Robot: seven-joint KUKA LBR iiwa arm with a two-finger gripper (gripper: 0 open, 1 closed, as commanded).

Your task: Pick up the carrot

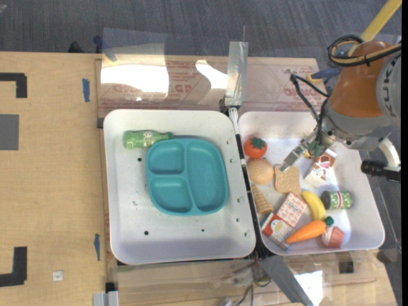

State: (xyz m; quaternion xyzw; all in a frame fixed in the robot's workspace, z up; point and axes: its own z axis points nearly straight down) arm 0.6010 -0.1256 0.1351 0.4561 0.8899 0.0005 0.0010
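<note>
Camera view, carrot: the carrot [307,231] lies in the right bin [373,199], near its front edge, orange body slanting up to the right with the green top at the upper right end.
Neighbours: a red-and-white carton [284,218] touches its left end, the banana [313,204] lies just above it, and a small red-and-white piece [333,236] sits just beside the green top.
Gripper: the gripper [299,154] hangs over the back half of the same bin, above a biscuit-like piece [287,180]; nothing is held in it, and how wide it stands I cannot tell.
Step in hand: the approach, not yet made, as I judge it; the carrot lies untouched, well apart from the claw.
Doing it well: come toward the front of the bin, turn the claw so it closes across the carrot's narrow width, and aim at mid-body, where the crowding looks least.
Risk: a descent near either end would likely nudge the carton or the red-and-white piece.
Writing: letters on the arm's [363,94] grey casing are cut off by the frame edge; print on the cartons and on the green bottle [144,138] in the left bin [121,190] is too small to read.
Other: a teal divided plate [188,175] sits in the left bin.
</note>
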